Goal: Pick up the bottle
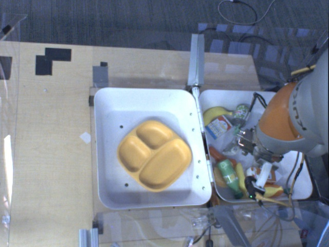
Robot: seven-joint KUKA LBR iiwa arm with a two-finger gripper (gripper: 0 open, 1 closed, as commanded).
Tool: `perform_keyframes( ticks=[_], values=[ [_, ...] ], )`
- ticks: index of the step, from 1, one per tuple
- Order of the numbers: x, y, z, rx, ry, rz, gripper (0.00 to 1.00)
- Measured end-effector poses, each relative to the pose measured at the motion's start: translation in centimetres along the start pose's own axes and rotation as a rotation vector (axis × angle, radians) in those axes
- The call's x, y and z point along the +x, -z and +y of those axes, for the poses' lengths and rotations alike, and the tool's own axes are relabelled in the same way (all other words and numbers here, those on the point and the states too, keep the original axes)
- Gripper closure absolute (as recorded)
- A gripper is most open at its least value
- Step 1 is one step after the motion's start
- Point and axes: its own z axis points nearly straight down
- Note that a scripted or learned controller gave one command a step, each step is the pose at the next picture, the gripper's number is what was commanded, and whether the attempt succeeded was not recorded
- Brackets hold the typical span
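camera view puts our gripper (pixel 245 140) low in the right bin (pixel 304 189), and we cannot tell its state from here. the green bottle (pixel 227 171) lies just below and left of it, not lifted, so we judge the pick is not yet made. a yellow banana (pixel 215 112) and a small carton (pixel 218 127) crowd the space up and left. well to the left, a yellow divided plate (pixel 154 154) sits in the left bin (pixel 108 138).

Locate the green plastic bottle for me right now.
The green plastic bottle lies in the right white bin, near its front left corner, beside a yellow banana.
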Motion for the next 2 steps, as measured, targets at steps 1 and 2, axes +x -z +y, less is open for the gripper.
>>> perform_keyframes(
  ticks=[1,2],
  values=[
    [3.9,-0.2,5.5,0.005,-0.296,-0.002,0.0],
    [2.0,9.5,-0.1,0.01,-0.355,-0.007,0.0]
  ],
)
